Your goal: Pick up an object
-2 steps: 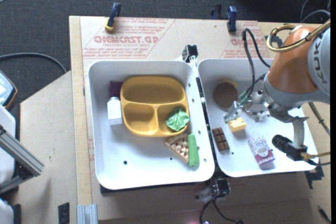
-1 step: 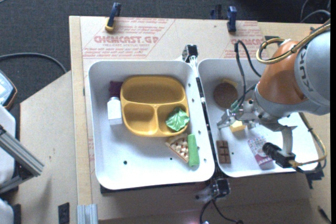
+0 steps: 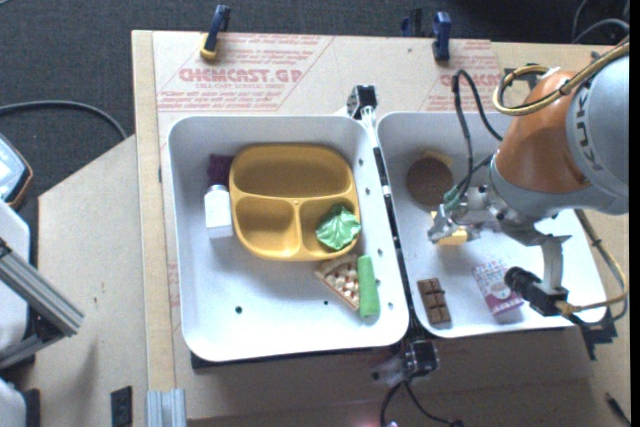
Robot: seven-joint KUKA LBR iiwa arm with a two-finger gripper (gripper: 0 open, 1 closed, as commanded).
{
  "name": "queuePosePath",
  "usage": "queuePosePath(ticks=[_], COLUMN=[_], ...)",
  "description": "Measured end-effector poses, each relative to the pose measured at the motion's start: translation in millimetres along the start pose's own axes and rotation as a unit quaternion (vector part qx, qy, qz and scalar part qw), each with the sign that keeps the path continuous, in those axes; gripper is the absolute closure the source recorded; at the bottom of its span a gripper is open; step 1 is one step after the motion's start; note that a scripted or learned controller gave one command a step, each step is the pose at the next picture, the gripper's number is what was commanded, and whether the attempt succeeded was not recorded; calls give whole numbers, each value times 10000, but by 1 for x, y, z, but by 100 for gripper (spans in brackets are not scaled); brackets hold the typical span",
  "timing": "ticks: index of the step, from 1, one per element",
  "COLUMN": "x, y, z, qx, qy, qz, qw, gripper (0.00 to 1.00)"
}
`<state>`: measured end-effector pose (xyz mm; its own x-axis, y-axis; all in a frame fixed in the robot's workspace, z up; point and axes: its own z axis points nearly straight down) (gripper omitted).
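My gripper (image 3: 447, 223) is low in the right bin (image 3: 590, 285), near its left middle, at the end of the grey and orange arm. A small yellow block (image 3: 455, 237) lies right under it, partly hidden by the gripper, and I cannot tell whether the two touch. Just behind the gripper sits a brown round disc (image 3: 429, 180). A brown chocolate bar (image 3: 433, 302) lies near the bin's front edge. A pink packet (image 3: 497, 288) lies to the bar's right.
The left bin (image 3: 190, 295) holds a yellow divided tray (image 3: 285, 200) with a crumpled green piece (image 3: 338, 229) on it. A white bottle (image 3: 217, 211), a purple item (image 3: 220, 165), a wedge-shaped toy slice (image 3: 342, 281) and a green stick (image 3: 367, 288) lie around the tray. Cables run above the right bin.
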<state>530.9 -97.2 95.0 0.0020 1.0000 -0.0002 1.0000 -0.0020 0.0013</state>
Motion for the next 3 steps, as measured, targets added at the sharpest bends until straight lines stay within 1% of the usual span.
queuePosePath(ticks=[1,2,3], x=[1,-3,-3], y=[4,-1,0], z=[-64,-125,-130], qx=[-34,-38,-12], qy=[-9,-10,-6], qz=[-16,-15,-14], qw=[10000,10000,10000], gripper=[100,100,100])
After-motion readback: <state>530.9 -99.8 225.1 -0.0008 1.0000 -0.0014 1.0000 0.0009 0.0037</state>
